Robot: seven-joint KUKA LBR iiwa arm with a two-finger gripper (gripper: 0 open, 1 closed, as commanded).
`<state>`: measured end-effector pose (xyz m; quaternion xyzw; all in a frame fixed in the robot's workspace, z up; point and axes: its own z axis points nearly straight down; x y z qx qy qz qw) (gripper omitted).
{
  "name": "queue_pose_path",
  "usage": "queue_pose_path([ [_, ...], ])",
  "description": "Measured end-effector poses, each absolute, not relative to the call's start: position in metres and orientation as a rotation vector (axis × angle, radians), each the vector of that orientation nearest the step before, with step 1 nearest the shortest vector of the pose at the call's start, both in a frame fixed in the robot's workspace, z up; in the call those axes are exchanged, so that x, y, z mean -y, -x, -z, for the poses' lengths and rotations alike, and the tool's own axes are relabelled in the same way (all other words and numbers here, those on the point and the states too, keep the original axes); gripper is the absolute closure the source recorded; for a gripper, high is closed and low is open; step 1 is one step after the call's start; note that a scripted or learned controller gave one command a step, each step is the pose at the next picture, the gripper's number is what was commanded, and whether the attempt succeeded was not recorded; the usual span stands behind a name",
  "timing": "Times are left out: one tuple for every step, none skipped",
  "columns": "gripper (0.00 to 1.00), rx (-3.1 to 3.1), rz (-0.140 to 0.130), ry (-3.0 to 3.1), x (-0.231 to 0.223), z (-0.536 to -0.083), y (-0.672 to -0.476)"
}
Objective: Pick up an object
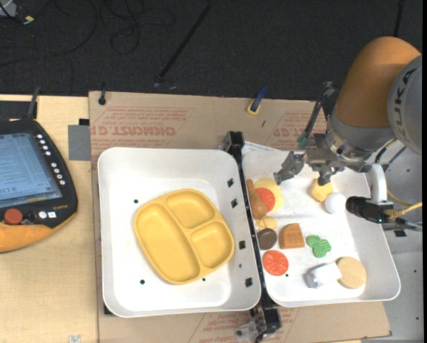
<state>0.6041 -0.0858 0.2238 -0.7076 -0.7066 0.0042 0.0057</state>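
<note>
Toy food (292, 236) was seen scattered in the right bin (385, 281), beside the left bin (120, 177) holding a yellow tray (182, 234), while the tool (310, 168) was held over the right bin's far end, fingers spread with nothing between them.

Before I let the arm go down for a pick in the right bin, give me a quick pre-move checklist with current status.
1. Tool over right bin: ok.
2. Nothing held in tool: cannot tell.
3. Item close beneath: yellow piece sits just by it: ok.
4. Target apart from neighbours: white ball touches it: not ok.
5. Yellow divided tray in left bin, out of the path: ok.
</note>
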Motion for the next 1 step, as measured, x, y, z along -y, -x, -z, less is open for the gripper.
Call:
queue_pose_path([
  [0.0, 2.22, -0.002, 2.22, 0.0861, -0.2304, -0.6065],
])
